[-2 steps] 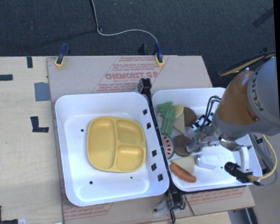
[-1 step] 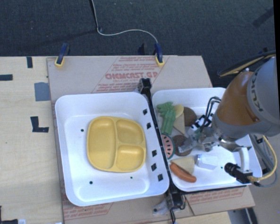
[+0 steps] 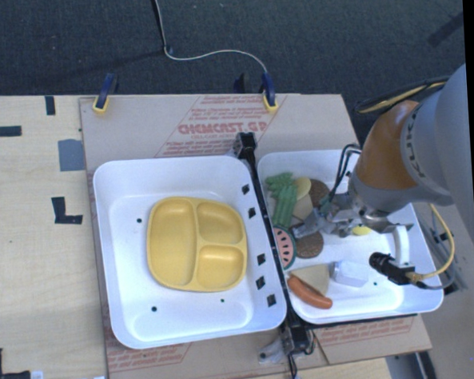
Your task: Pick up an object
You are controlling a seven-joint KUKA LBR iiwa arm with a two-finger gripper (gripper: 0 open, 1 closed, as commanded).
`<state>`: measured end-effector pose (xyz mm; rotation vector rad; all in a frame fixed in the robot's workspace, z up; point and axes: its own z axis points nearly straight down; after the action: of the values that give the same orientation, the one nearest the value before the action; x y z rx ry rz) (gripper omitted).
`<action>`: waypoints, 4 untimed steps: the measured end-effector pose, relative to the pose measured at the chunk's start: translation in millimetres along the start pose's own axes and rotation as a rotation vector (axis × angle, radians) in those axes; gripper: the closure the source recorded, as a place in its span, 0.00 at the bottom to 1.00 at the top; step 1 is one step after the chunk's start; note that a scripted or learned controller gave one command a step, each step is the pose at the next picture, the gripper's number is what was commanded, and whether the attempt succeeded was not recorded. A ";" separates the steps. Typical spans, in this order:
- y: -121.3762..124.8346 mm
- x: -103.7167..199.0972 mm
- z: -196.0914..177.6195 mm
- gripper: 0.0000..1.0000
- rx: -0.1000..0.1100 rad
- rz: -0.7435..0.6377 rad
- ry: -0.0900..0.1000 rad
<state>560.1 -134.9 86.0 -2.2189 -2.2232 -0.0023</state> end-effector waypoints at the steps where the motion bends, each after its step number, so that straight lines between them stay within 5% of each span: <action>1: 48.6 -29.2 -0.2 0.00 -0.001 -0.001 0.000; 2: 5.4 -12.4 -1.0 0.00 -0.003 0.003 -0.003; 3: 70.3 -31.8 0.1 0.00 -0.002 -0.002 -0.001; 4: 87.4 0.8 -247.1 0.00 -0.012 -0.003 -0.004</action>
<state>647.4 -134.3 333.2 -2.2238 -2.2346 -0.0111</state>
